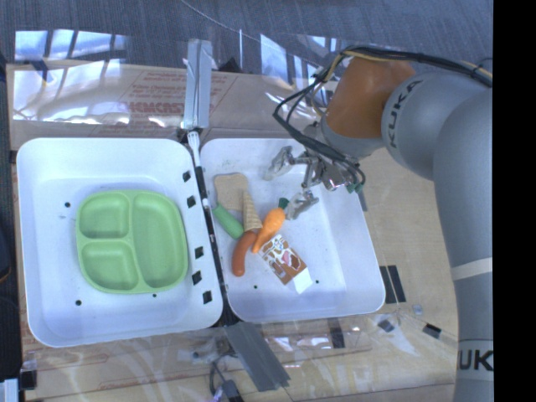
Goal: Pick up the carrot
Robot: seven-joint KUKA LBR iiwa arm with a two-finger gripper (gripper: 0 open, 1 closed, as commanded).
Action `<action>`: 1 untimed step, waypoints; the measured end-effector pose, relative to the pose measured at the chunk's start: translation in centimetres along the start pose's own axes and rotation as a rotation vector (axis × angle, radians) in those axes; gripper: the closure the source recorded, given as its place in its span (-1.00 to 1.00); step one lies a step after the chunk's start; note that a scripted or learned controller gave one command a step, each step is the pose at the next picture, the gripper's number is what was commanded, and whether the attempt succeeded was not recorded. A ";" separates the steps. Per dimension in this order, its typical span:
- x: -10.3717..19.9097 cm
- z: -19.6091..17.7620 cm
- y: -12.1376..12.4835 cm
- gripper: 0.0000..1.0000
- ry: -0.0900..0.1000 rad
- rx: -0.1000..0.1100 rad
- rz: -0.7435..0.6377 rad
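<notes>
The silver 2-finger gripper (293, 182) hangs spread wide, holding nothing, over the right white plastic bin (356, 258). The small orange tapered carrot (270, 228) lies just at its 7 o'clock.

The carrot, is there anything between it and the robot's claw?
Nothing visible. The gripper hangs open just up and to the right of the carrot, with only bare bin floor between them. An ice cream cone and a hot dog crowd the carrot's far side.

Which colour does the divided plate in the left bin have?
The divided plate is light green; it shows clearly in the camera view.
</notes>
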State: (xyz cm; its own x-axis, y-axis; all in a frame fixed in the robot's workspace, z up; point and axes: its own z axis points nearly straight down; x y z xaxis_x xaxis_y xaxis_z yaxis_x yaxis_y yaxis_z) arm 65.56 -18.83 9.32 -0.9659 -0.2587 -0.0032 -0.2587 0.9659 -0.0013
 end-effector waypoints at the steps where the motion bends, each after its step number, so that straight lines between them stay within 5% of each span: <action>1: -0.3 -1.4 0.1 1.00 -0.006 0.004 -0.006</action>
State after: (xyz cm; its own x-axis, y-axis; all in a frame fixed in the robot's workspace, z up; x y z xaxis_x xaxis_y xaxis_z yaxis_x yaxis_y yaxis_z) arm 65.82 -18.70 10.68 -0.9642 -0.2650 -0.0089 -0.2650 0.9642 -0.0052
